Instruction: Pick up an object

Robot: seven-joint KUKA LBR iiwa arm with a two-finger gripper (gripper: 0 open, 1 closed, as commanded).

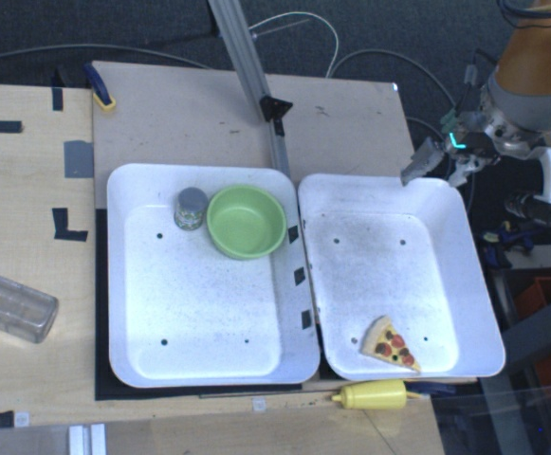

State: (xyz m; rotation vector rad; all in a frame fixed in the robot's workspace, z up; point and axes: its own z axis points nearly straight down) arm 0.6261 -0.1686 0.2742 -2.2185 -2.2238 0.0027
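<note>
A pizza slice [388, 343] lies in the right bin [446, 254] near its front edge. In the left bin [142, 292], a green bowl [247, 221] sits at the back, with a small grey can [191, 208] just left of it. My gripper [438, 166] hangs over the back right corner of the right bin, above its rim. Its two fingers are spread apart with nothing between them. It is far from every object.
A yellow mustard bottle [374, 395] lies on the bench in front of the right bin. A clear plastic cylinder [9, 303] rests at the far left. A grey metal pole [247, 55] rises from behind the bins.
</note>
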